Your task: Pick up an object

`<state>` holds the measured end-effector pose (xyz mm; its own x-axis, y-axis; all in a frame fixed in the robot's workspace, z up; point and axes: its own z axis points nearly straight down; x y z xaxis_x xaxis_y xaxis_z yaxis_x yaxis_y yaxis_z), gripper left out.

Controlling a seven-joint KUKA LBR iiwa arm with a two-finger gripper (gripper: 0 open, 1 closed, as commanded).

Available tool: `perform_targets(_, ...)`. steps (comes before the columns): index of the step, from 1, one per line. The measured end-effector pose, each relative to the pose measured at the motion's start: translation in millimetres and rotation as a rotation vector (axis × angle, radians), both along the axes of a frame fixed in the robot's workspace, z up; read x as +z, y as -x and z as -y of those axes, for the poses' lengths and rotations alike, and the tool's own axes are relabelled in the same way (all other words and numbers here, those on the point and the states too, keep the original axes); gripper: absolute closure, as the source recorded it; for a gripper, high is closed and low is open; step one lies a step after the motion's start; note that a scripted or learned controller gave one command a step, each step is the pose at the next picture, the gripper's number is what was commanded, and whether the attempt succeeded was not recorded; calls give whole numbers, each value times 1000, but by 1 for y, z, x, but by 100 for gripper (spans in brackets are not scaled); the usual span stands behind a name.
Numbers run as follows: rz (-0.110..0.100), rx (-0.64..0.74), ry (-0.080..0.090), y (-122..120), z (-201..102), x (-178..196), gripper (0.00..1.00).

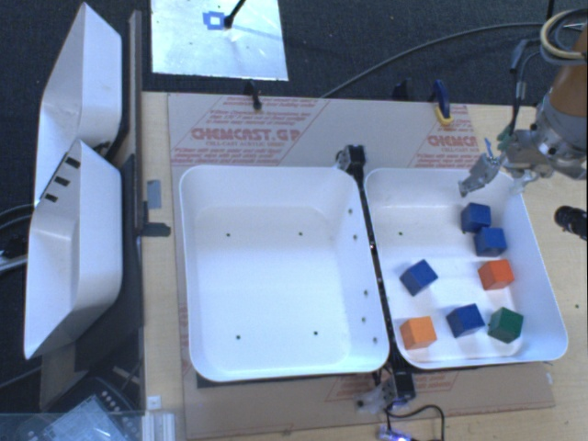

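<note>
The right bin [413,209] holds several small blocks. Two blue blocks [475,216] [490,240] lie close together near its far right side. Another blue block [418,276] sits mid-bin and one more blue block [465,319] near the front. An orange-red block [496,274] lies at the right, an orange block [418,332] at the front left and a green block [505,323] at the front right. My gripper [498,178] hovers over the bin's far right corner, above and just behind the blue pair. It is open, with nothing between its fingers [474,178].
The left bin [276,265] lies beside the right one, with a black clamp [353,157] at their shared far corner. Spare white bins [78,191] lean at the far left. A cable runs across the dark floor behind the bench.
</note>
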<state>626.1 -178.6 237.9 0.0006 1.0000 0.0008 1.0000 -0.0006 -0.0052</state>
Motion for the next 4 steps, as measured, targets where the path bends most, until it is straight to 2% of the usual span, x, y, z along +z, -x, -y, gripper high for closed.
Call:
perform_targets(1, 6, 1, 1, -1, 0, 4, 0)
perform_targets(3, 3, 1, 0, 0, 0, -80, 0)
perform_targets(4, 1, 1, 0, 5, -6, -140, 0)
